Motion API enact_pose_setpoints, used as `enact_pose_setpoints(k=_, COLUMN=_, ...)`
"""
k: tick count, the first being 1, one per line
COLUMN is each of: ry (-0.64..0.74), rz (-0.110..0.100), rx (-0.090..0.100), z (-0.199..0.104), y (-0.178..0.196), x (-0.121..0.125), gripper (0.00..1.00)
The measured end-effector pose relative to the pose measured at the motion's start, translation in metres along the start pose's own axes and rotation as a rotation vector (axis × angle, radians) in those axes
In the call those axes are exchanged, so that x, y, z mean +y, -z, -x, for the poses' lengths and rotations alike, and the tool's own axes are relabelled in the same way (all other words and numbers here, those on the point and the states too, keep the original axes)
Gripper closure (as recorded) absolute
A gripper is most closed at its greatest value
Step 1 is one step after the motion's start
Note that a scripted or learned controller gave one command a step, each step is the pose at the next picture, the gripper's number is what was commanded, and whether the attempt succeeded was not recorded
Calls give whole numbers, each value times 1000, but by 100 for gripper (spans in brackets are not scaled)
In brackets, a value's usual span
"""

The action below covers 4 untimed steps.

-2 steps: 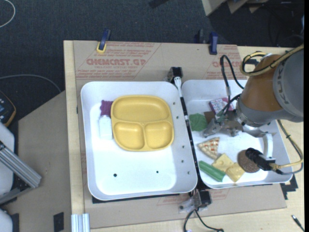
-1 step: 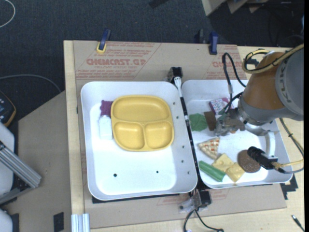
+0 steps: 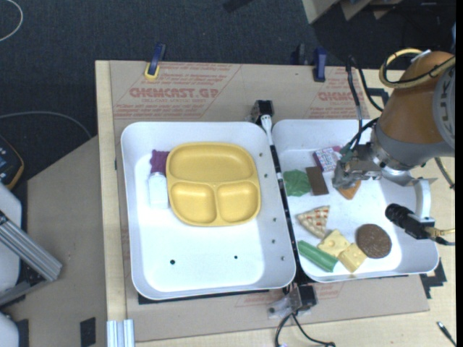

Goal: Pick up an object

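Fingers (image 3: 350,179) low over orange object (image 3: 350,189) in right bin (image 3: 419,266), spread unclear.

Orange obj (image 3: 349,189) in right bin (image 3: 412,266)

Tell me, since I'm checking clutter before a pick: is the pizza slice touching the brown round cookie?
Apart. The camera view shows bare white bin floor between the pizza slice and the brown round cookie.

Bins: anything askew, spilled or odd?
Nothing spilled or damaged. The yellow three-compartment plastic tray sits slightly tilted in the left white bin, partly covering a purple item at its edge. Toy foods lie scattered in the right white bin.
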State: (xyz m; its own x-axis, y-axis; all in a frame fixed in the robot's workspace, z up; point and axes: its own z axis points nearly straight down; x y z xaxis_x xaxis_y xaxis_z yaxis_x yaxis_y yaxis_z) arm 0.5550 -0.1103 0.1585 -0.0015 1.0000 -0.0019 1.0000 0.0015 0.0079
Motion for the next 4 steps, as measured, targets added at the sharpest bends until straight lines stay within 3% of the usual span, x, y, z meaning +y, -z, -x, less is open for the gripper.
enact_pose_setpoints(k=1, ry=0, rz=-2, rx=0, z=-4, y=51, x=-8, gripper=100)
enact_pose_setpoints(k=2, ry=0, rz=-3, rx=1, z=-4, y=68, x=-6, gripper=100)
enact_pose_setpoints(k=3, ry=4, rz=-10, rx=5, z=-60, y=71, x=-20, gripper=100)
enact_pose_setpoints(k=4, ry=0, rz=-5, rx=2, z=-67, y=71, x=-6, gripper=100)
